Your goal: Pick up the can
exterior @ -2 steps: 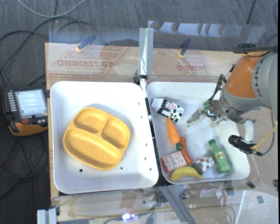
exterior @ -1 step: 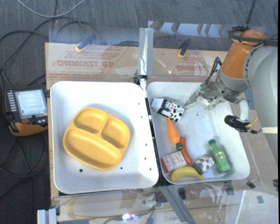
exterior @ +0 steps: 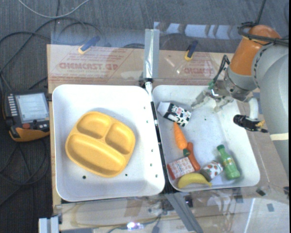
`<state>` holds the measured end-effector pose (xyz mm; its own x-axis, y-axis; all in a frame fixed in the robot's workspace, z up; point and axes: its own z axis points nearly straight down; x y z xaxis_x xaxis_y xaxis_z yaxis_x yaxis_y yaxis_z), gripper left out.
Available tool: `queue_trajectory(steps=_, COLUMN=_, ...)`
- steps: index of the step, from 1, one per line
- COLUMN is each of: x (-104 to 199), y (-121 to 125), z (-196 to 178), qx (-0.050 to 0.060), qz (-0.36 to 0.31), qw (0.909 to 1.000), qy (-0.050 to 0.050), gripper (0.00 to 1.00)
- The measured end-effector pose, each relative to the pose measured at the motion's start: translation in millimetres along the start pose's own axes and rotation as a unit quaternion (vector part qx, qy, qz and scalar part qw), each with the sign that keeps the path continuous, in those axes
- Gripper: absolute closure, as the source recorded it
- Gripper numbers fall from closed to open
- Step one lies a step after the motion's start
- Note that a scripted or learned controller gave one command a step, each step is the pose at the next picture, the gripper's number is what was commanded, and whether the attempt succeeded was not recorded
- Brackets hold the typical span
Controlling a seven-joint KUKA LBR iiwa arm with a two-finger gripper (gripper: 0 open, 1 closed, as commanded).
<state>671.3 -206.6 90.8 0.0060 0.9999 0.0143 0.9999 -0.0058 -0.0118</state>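
The can (exterior: 212, 170), small with a red and white label, lies near the front of the right bin (exterior: 242, 144). It rests between a banana (exterior: 194, 179) and a green bottle (exterior: 229, 162). My gripper (exterior: 209, 100) hangs over the back of that bin, far behind the can. Its fingers are spread open with nothing between them.
The right bin also holds a cow-patterned carton (exterior: 177, 113), a carrot (exterior: 180, 136), a red pepper (exterior: 192, 160) and a red packet (exterior: 180, 168). A yellow divided plate (exterior: 101, 142) lies in the left bin (exterior: 63, 178). A divider wall (exterior: 156, 130) separates the bins.
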Motion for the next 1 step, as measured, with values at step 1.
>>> queue_trajectory(steps=1, x=6.8, y=-68.0, z=1.3, qx=-0.01, qz=-0.037, qw=0.9992, qy=-0.009, gripper=0.0)
